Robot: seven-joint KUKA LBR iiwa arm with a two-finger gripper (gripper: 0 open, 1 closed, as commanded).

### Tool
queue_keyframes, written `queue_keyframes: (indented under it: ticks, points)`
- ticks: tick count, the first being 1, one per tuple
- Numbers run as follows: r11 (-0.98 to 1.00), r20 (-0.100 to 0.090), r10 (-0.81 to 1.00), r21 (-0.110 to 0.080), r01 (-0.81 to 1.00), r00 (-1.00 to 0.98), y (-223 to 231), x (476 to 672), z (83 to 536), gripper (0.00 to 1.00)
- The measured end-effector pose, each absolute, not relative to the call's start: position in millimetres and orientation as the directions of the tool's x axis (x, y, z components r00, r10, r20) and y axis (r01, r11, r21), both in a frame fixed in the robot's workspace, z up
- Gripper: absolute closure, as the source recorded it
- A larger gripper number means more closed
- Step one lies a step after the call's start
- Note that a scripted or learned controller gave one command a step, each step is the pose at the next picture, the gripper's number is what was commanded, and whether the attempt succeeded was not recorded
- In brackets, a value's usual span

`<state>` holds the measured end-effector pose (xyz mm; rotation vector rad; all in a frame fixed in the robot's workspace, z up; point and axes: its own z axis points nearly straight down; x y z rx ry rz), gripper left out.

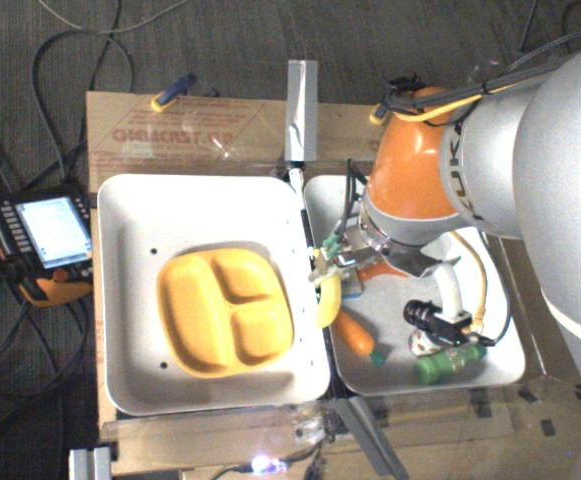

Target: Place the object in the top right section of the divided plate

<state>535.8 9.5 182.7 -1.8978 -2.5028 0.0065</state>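
Note:
The yellow divided plate (228, 310) lies in the left white bin (130, 228); its top right section (247, 274) holds nothing. My gripper (329, 264) hovers over the wall between the two bins, just right of the plate. It is shut on the top end of a yellow banana (327, 303), which hangs down from the fingers along the right bin's left edge. The grey and orange arm covers the upper part of the right bin (505, 363).
An orange carrot (356, 336) lies in the right bin below the gripper. A green object (450, 365) rests near that bin's front right. A teach pendant (45, 233) sits left of the bench. A metal bar (301, 108) stands behind the bins.

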Motion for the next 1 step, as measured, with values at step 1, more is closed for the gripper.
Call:
queue_keyframes:
  ticks: [1]
  points:
    - [0.356, -0.002, 0.935, 0.0, 0.935, -0.356, 49.6, 517.4, 204.6, 1.0]
